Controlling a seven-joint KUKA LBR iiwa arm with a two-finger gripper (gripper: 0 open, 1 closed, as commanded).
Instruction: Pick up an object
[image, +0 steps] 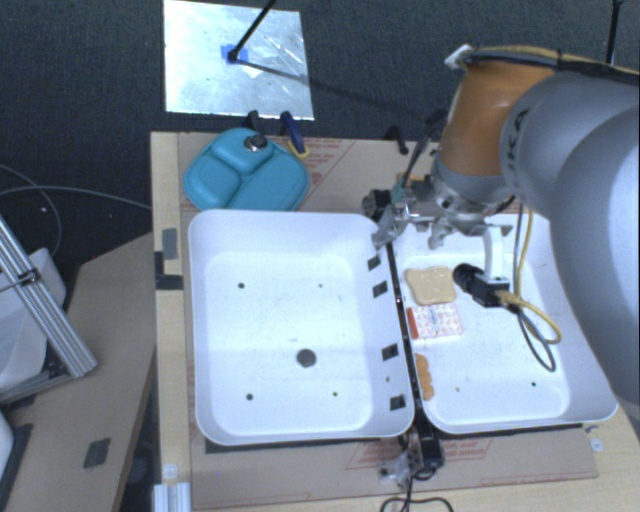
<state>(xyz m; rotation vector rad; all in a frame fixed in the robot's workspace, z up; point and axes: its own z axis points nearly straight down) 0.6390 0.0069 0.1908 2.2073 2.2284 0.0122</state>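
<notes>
Right bin (560, 400): holds three small items, all toward its left side, in the centre-right of the frame.

- Tan flat piece (431, 285), toast-like, lying flat near the bin's upper left. Roughly square; no marked long axis, edges turned slightly off the bin walls.
- White card with red print (437, 321), lying flat, just below the tan piece and touching or nearly touching it. Long axis runs left to right across the frame, tilted slightly.
- Small orange-brown piece (424, 376), beside the divider between the bins, lower down. Long axis runs top to bottom of the frame, along the divider.

Left bin (215, 300): one dark round spot (306, 358) on its floor, low centre; whether object or mark cannot be told.

Teal container (246, 172): outside the bins, upper left of centre.

Gripper (437, 230): above the upper left corner of the right bin, just above the tan piece in the frame. Open or closed cannot be told; nothing is seen held.

Step in hand, as judged: approach, before any grasp. The tan piece looks the likeliest target. The next move calls for descent squarely over a flat, thin item, with a low grip at its edges.
</notes>
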